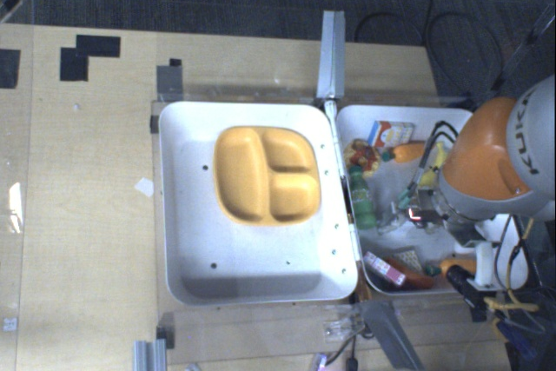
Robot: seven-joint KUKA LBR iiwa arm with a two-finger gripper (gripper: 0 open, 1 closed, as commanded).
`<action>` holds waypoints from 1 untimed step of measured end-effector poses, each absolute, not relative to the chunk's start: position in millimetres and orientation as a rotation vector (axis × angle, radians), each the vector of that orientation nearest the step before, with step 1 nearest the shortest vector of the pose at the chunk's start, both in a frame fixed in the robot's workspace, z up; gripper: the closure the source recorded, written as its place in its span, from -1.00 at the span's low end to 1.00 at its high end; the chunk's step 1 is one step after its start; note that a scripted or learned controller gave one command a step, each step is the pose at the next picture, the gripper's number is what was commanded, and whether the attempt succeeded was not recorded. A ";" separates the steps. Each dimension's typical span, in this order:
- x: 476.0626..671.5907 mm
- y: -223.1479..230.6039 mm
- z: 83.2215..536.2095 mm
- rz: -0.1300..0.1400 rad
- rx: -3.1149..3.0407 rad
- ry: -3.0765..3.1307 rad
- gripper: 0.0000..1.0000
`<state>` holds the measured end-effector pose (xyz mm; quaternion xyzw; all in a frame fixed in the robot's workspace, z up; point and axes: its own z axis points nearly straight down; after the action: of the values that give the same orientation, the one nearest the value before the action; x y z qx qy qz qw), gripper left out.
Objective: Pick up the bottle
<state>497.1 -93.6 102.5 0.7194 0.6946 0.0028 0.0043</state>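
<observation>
A small green bottle (360, 202) lies in the right bin (383, 285), close along its left wall. My gripper (407, 211) is low inside the same bin, just right of the bottle, under the grey arm with the orange band (485, 161). From here I cannot make out whether it touches the bottle. The arm hides much of the bin's right half.
The left bin (187, 187) holds a yellow divided tray (266, 175). Around the bottle lie a colourful snack box (391, 134), an orange item (405, 154), a red and yellow toy (360, 157) and a pink-labelled dark bar (387, 268). A metal post (331, 56) stands between the bins.
</observation>
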 end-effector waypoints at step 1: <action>517.0 -86.7 93.3 0.009 2.486 1.908 -1.00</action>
<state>517.0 -86.7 93.3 0.7933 0.6088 0.0028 0.0039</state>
